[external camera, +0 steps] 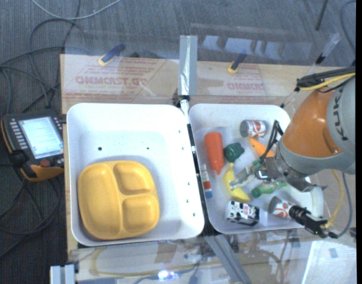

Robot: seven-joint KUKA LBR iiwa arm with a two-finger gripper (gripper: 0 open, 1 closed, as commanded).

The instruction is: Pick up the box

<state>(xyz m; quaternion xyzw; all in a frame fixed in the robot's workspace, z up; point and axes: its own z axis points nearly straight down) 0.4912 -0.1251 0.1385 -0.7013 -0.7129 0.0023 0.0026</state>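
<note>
The box [243, 212] lay in the right bin [228, 114], close to its near wall and toward the near-left part of that bin. It was a small carton with a dark, patterned face and white patches; its print was too small to read. Its long axis ran roughly left to right, tilted slightly so the right end sat a little nearer the camera than the left. Nothing touched it.

The gripper [256, 173] hung above the middle of the right bin, just far of the box and apart from it. Its metal parts blended with the clutter beneath, so I could not tell how it was set, and nothing could be made out in its hold. The grey arm with its orange band [308, 129] covered the right side of that bin and hid whatever lay under it.

Around the gripper the items crowded together — an orange carrot-like piece [214, 151], a dark green object [233, 152], a yellow piece [235, 185] partly overlapped by the tool, and a green item [268, 188] half hidden under the wrist. A small can [253, 128] lay on its side near the far wall, and a white-and-red cup [281, 207] sat right of the box, partly cut off by the arm's cabling.

The left bin [127, 117] held 1 yellow divided tray [118, 199] with 3 compartments, near its near-left corner.
</note>
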